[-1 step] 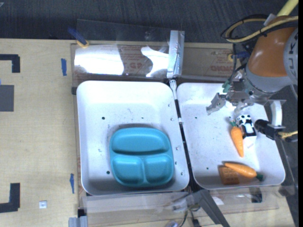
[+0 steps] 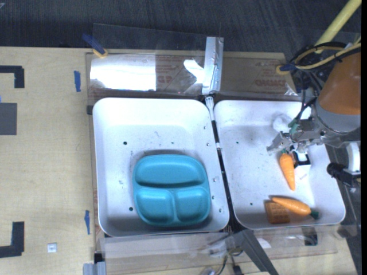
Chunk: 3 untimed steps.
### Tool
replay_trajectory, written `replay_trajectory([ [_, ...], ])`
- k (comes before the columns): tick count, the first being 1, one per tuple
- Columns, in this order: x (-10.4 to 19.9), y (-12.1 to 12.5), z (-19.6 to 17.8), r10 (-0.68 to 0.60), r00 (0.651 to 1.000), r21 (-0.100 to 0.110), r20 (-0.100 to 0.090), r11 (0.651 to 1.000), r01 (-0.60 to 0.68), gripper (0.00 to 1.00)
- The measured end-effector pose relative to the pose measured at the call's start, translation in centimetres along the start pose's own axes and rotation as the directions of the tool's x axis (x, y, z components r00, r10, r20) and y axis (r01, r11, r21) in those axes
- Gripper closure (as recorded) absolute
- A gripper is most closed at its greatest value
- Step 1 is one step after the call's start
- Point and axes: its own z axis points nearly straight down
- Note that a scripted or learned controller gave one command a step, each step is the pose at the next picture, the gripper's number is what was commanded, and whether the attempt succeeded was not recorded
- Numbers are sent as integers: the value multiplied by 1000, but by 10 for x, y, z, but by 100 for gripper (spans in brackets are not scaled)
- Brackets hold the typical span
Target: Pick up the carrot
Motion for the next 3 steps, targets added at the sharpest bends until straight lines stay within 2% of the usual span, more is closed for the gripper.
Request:
replay_trajectory([
  [1, -20, -11, 33, 105, 994, -36, 2, 994, -105, 0],
  [2, -17, -21, 38, 181, 984, -71, 4, 981, -180, 0],
  [3, -21, -20, 28, 186, 983, -76, 9, 980, -185, 100],
])
